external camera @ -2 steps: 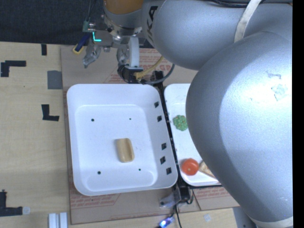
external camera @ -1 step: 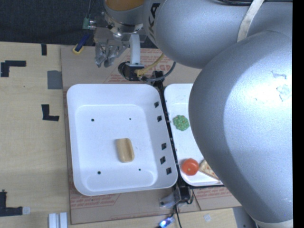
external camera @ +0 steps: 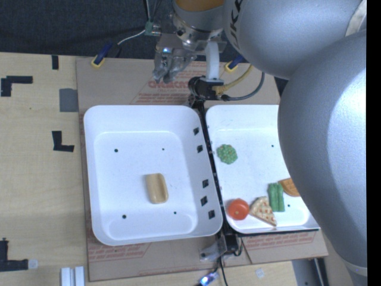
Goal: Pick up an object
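Camera view: gripper [external camera: 168, 70] hangs beyond the left bin [external camera: 95, 159], apparently empty; finger spread unclear; bread roll [external camera: 156, 187] lies inside.

Two bins sit side by side on a bench, touching along their inner edges. The left bin [external camera: 95, 159] holds one bread roll [external camera: 156, 187], lying near its middle, toward the front edge. The right bin [external camera: 250, 121] holds a broccoli floret [external camera: 227, 154] near its left edge. Along its front edge lie a tomato [external camera: 238, 209], a pizza slice [external camera: 262, 211] and a bean pod [external camera: 275, 196], close together. The gripper [external camera: 168, 70] hangs beyond the back edge of the left bin.
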